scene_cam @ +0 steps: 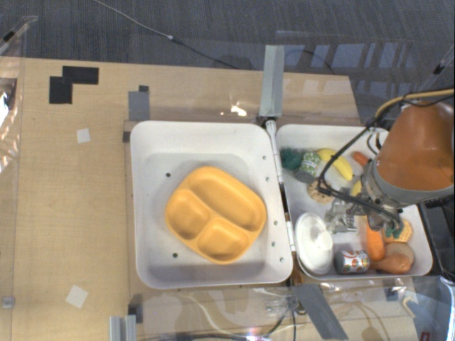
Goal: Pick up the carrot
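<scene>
The right bin is overhung by the arm. The gripper is poised just above the carrot, which lies beside a can; its grip cannot be told.

The grey arm with its orange band is seen reaching in from the right edge of the view, foreshortened and pointed steeply downward. The metal two-finger gripper is carried low beneath the wrist, black cables looped beside it.
</scene>
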`<state>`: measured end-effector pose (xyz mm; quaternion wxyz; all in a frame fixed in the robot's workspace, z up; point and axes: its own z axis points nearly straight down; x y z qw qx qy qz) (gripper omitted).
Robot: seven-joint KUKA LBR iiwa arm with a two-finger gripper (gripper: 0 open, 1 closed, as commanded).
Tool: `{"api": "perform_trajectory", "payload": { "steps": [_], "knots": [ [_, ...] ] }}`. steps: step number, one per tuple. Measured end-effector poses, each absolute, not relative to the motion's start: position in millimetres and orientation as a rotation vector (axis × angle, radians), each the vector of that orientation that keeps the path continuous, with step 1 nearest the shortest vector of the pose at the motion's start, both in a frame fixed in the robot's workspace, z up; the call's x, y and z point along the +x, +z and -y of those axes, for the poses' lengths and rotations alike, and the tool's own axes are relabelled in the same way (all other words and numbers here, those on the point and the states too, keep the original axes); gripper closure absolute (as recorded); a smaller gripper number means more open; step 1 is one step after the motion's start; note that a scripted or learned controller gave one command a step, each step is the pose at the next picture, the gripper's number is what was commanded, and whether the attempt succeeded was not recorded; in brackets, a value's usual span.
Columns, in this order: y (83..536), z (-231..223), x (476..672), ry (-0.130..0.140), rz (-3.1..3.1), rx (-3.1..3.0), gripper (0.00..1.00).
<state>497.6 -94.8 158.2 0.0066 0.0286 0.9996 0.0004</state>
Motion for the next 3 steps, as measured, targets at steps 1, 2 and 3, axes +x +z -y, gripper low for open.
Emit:
{"api": "perform_trajectory", "payload": {
  "steps": [1,2,3],
  "knots": [
    [90.5,157.0,491.6,-0.002,-3.121,-0.209,1.00],
    [249.2,207.6,523.9,-0.015,-3.103,-0.349,1.00],
    [109.1,182.4,505.7,0.009,-3.142,-0.168,1.00]
  ]
}}
